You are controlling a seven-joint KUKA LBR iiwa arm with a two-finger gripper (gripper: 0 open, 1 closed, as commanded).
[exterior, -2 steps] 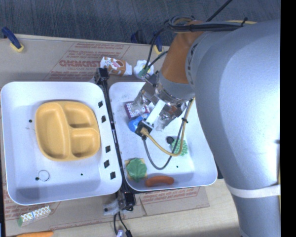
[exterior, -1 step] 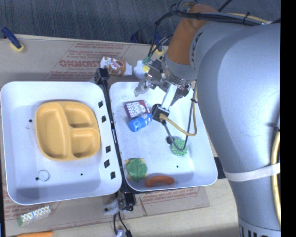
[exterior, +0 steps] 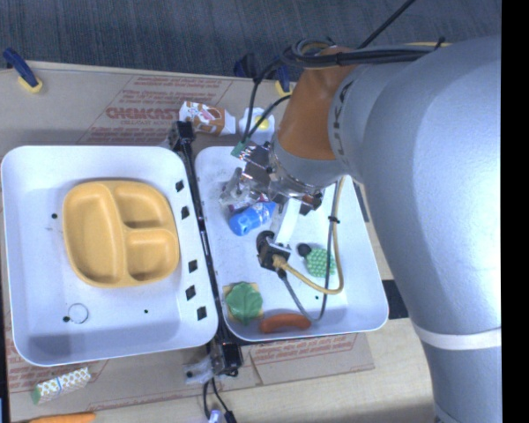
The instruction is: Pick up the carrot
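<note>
- Carrot [exterior: 285, 322] lies along the near edge of the right bin [exterior: 361, 300], just beside a green leafy vegetable [exterior: 243, 301].
- We see the gripper [exterior: 251, 192] over a blue object [exterior: 249, 218], well apart from the carrot.
- We cannot tell its finger state.
- Left bin [exterior: 26, 236] holds 1 yellow divided plate [exterior: 121, 232].

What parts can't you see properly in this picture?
- End effector: too small and cluttered in the camera view to tell open from shut.
- Blue cylindrical object: partly covered by the end effector.
- Right white plastic bin: its upper right part lies under the grey arm.
</note>
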